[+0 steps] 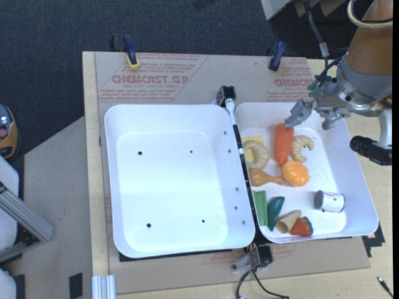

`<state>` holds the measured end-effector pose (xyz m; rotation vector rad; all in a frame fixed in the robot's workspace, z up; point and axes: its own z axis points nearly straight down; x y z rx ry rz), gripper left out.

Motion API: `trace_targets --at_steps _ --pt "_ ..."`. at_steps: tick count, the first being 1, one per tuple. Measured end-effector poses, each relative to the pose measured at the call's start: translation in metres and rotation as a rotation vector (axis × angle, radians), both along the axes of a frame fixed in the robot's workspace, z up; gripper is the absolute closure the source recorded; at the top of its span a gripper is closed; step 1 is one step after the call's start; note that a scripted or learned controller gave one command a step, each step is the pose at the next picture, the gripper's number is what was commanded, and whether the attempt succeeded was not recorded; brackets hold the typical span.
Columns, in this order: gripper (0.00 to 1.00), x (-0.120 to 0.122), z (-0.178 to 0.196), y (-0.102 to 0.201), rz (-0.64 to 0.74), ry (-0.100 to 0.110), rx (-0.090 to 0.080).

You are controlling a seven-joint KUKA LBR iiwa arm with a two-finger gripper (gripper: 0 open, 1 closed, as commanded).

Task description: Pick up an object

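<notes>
Nearest you, the right bin [365, 198] holds the toy food: a strawberry cone [295, 223], green pepper [268, 207], a white-and-grey cylinder [329, 200], an orange [296, 174], a carrot [283, 143] and a croissant [303, 147]. The left bin [168, 179] sits beside it. Farther back, your gripper [315, 114] hovers over the right bin's far edge, above the carrot top, fingers spread with nothing between them. The board [156, 80] behind reads "CHEMCAST GP". Dark carpet [56, 17] lies beyond.
</notes>
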<state>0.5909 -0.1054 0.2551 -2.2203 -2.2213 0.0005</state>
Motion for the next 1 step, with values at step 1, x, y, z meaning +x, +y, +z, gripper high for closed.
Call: trace_targets --at_steps 1 --pt "0.0 -0.0442 -0.1782 -0.0277 -0.006 0.009 0.002"
